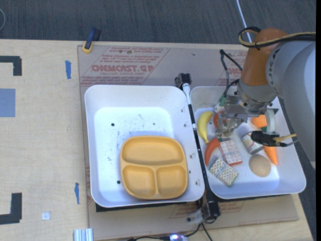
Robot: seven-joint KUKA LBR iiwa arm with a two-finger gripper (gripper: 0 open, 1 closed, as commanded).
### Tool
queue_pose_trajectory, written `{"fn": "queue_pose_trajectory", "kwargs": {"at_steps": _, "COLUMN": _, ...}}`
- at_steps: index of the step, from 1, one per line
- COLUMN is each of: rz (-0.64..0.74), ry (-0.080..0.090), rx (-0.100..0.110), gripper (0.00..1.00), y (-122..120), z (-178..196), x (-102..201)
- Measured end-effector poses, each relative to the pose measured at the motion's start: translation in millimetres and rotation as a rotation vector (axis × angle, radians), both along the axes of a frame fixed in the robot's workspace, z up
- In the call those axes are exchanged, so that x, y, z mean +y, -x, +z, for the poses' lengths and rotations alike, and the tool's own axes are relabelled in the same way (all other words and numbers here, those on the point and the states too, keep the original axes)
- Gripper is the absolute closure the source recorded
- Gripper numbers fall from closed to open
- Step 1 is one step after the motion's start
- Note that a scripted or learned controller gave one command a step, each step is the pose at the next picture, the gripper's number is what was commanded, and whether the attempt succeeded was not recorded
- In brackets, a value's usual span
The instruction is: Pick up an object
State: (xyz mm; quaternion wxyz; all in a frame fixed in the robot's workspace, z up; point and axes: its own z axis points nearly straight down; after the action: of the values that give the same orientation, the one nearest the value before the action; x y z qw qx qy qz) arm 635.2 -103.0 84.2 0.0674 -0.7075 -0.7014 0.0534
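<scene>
Yellow tray (153,165) in left bin (98,109)

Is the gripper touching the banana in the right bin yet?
Cannot tell. In the camera view the gripper hangs just right of the banana, above the right bin, but the slanted view hides whether any gap separates them.

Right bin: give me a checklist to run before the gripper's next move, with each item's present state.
1. Gripper is over the right bin: ok.
2. Objects lie within reach below it, banana and red pepper closest: ok.
3. Something is between the fingers: cannot tell, the wrist hides them.
4. Room around the target: not ok, the items lie crowded and the carton touches the pepper.
5. Yellow tray in the left bin lies away from the arm: ok.
</scene>
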Motion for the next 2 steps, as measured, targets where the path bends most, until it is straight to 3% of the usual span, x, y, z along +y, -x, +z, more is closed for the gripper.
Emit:
{"fn": "queue_pose_trajectory", "kwargs": {"at_steps": 1, "rz": 0.002, "ry": -0.006, "rx": 0.007, "gripper": 1.0, "y": -2.0, "z": -0.3, "x": -1.8}}
{"fn": "queue_pose_trajectory", "kwargs": {"at_steps": 2, "rz": 0.0, "ry": 0.004, "rx": -0.024, "gripper": 1.0, "y": 5.6, "z": 0.0, "x": 1.4}}
